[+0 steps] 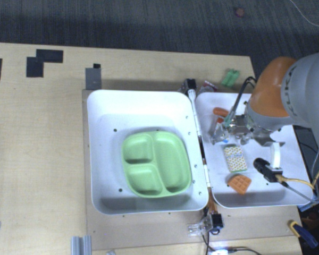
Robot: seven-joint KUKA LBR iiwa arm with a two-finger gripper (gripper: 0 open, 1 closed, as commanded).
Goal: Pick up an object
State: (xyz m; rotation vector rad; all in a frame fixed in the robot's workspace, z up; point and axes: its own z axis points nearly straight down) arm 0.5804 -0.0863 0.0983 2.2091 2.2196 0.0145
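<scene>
Now, jaws: low, poised to pick; spread I cannot tell.
Patterned packet [235,158]: just beside them, likeliest target.

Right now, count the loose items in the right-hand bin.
3: a small red-orange piece by the far rim, a speckled pad beside the gripper, an orange waffle-like piece nearest the camera. The arm may hide others.
</scene>
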